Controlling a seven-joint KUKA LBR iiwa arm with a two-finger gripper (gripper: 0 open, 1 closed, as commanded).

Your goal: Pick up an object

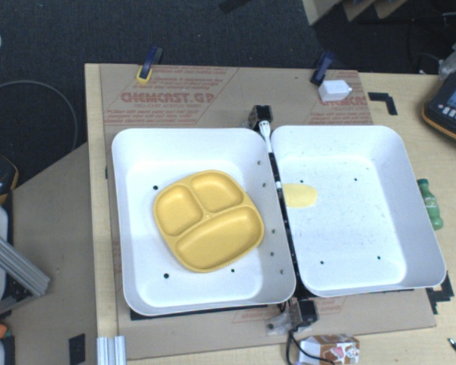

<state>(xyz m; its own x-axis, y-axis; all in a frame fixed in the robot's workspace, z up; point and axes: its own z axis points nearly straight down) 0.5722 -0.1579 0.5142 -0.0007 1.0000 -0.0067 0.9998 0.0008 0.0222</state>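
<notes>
A yellow divided plate [207, 220] with three compartments lies flat in the left white bin [137, 158], slightly right of the bin's middle. A small pale yellow flat piece [299, 196] rests on the floor of the right white bin [380, 158], close to its left wall.
The two bins meet along a central seam with a black clip [260, 116] at its far end. On the brown board behind the bins sit a yellow clamp [146, 70] and a white block [334, 90]. A green item [430, 204] lies beside the right bin.
</notes>
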